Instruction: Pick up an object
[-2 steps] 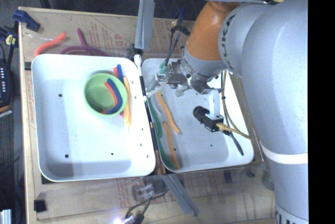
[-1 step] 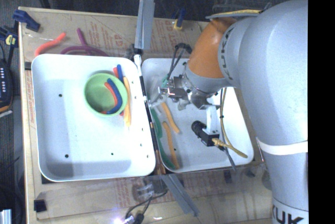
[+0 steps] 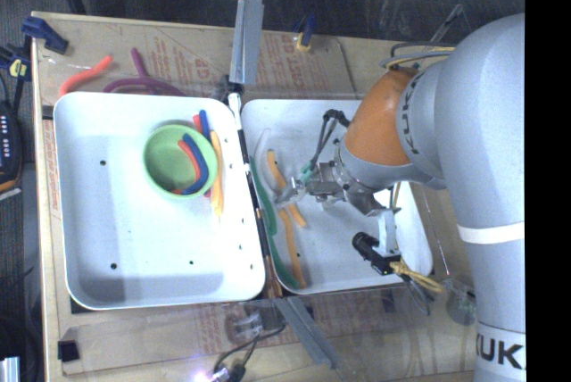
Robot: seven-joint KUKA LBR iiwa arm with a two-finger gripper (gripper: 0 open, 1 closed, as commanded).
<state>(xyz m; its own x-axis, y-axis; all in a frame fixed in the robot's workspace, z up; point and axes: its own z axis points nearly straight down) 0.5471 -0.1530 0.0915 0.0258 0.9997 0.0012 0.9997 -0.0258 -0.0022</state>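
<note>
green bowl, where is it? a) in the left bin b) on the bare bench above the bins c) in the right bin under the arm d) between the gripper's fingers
a: the green bowl sits inside the left bin, with curved colored pieces lying in and along it, away from the gripper over the right bin.

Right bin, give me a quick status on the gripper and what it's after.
Gripper low in the right bin, at the orange strips. Nothing seen between its fingers. Green bowl in the left bin, untouched.
</note>
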